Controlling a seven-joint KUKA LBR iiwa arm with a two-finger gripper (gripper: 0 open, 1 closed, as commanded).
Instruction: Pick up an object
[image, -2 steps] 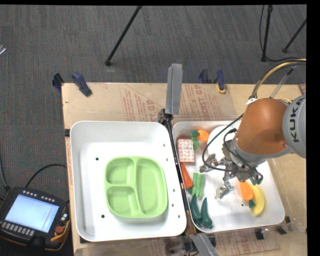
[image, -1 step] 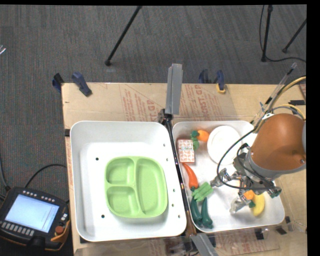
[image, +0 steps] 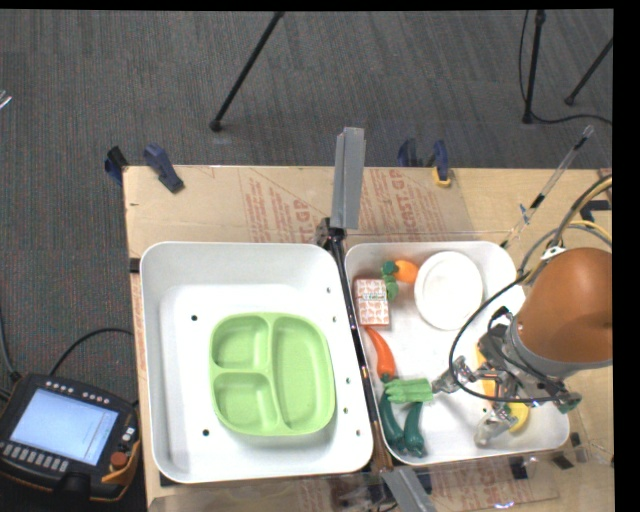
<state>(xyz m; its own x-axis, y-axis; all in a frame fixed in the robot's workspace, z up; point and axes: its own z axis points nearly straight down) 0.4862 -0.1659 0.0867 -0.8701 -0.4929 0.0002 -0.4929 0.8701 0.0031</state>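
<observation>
My gripper (image: 493, 402) hangs low over the front right part of the right bin (image: 500, 255), under the arm's orange band (image: 570, 305). A yellow object (image: 517, 417) shows partly beneath it, mostly hidden by the wrist. To the gripper's left lie a light green block (image: 407, 390) and a dark green toy (image: 402, 425). An orange carrot-like piece (image: 383, 352) lies along the bin's left wall. Farther back are a small red and white box (image: 372, 302), an orange toy fruit (image: 401, 271) and a round white dish (image: 449, 289).
The left bin (image: 170, 290) holds a light green divided plate (image: 272, 374). A grey post (image: 348, 190) stands between the bins at the back. Blue clamps (image: 160, 167) grip the bench's far edge. A teach pendant (image: 65, 430) lies on the floor at the left.
</observation>
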